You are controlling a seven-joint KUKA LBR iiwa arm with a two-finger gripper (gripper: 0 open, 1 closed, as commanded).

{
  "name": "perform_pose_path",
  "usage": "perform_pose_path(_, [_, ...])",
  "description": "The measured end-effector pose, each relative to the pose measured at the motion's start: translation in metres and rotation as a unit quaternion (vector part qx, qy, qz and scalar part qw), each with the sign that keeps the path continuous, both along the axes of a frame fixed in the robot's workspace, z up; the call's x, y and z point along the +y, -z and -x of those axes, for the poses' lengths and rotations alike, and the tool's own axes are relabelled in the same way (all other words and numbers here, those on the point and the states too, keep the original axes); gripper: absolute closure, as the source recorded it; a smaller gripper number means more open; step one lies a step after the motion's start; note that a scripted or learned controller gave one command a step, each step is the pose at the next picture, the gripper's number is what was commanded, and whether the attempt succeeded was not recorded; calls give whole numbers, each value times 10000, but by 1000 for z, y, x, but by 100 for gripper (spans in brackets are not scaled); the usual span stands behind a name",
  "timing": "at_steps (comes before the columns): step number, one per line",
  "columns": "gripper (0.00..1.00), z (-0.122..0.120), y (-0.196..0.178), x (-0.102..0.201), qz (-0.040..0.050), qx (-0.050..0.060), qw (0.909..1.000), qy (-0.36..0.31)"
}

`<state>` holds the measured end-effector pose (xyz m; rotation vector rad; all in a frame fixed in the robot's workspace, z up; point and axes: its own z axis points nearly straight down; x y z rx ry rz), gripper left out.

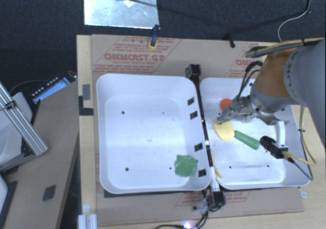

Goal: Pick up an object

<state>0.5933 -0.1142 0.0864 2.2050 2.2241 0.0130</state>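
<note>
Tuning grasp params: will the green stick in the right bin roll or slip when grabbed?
The green stick looks rounded and smooth, so it probably rolls sideways if nudged. It looks rigid, likely light. The yellow piece sits at its end, so a push may shift both.

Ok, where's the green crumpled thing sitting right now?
The green crumpled object lies in the left bin, near its front right corner, close to the divider between the bins and far from the gripper over the right bin.

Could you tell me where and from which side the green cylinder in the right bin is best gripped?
Probably at the middle of the green cylinder, from straight above, jaws closing across its narrow width: it lies flat and slanted, its upper-left end close to the yellow piece.
</note>
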Motion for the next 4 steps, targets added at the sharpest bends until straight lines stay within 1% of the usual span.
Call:
perform_pose_path(1, [0, -52, 1, -13, 4, 26, 10000, 13])
perform_pose_path(2, [100, -51, -10, -13, 4, 30, 10000, 0])
perform_pose_path(3, [100, -73, -35, 22, -9, 36, 10000, 3])
perform_pose_path(4, [100, -76, -22, 25, -3, 54, 10000, 18])
